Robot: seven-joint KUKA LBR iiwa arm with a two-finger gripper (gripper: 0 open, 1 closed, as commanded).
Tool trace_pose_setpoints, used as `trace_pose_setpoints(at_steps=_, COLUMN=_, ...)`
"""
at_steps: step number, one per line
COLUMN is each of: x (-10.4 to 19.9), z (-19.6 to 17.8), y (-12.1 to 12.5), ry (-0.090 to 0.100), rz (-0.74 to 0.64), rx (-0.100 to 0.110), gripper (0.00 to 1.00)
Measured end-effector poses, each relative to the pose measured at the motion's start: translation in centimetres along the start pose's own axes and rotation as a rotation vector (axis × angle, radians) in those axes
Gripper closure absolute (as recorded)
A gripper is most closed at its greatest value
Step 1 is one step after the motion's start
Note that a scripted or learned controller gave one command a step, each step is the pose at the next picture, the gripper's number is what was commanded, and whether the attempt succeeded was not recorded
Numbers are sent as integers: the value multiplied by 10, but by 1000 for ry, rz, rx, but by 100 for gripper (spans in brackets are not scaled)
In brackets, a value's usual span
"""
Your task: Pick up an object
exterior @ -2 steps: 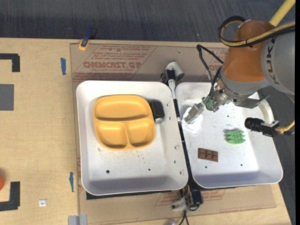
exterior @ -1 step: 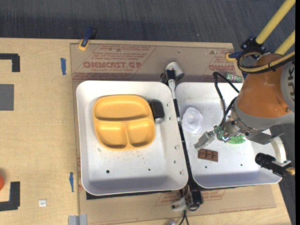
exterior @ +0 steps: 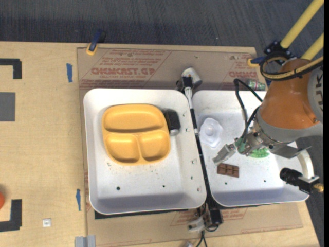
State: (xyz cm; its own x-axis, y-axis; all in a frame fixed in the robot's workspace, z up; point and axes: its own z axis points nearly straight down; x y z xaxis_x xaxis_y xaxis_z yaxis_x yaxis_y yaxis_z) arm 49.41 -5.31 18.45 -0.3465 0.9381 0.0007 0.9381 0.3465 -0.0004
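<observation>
Left bin (exterior: pixel 97 179): holds a yellow divided tray (exterior: pixel 136 133), with a small black object (exterior: pixel 172 121) touching the tray's right edge.
Right bin (exterior: pixel 257 189): holds a clear plastic cup (exterior: pixel 211 130) at far left, a brown chocolate bar (exterior: pixel 227 170) nearer, and a green object (exterior: pixel 259 152) partly hidden under the arm.
Gripper (exterior: pixel 237 148): low over the right bin, between cup and chocolate bar; possibly released, but I cannot tell.
Desk (exterior: pixel 41 138): light wood.

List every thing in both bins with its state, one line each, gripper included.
Yellow divided tray: lying flat, face up, left bin.
Black object: against the tray's right edge.
Clear plastic cup: right bin.
Chocolate bar: lying flat.
Green object: partly hidden under the arm.
Gripper: low over the right bin.
</observation>
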Motion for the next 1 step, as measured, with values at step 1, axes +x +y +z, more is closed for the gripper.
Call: trace_pose_setpoints(at_steps=1, x=0, z=0, y=0, ry=0, rz=0, rx=0, gripper=0)
